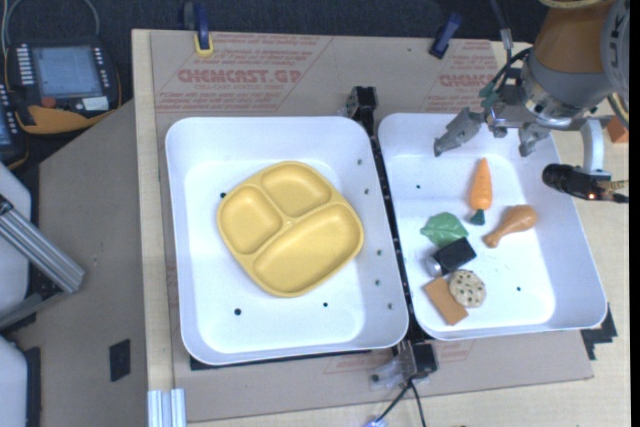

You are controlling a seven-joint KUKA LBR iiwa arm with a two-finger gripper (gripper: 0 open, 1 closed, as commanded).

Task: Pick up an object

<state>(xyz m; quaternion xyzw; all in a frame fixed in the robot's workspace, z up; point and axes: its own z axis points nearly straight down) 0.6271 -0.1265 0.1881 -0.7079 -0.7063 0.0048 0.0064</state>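
The grey two-finger gripper (487, 137), fingers spread and holding nothing, hangs just above the small orange plastic carrot (482, 184), which lies lengthwise away from it in the right white bin (570, 310).

You are finding open floor along the right bin's (560, 300) right edge and near corner; the carrot (482, 183), drumstick (510, 224), leaf (440, 227) and cookie (466, 289) are crowding its middle.
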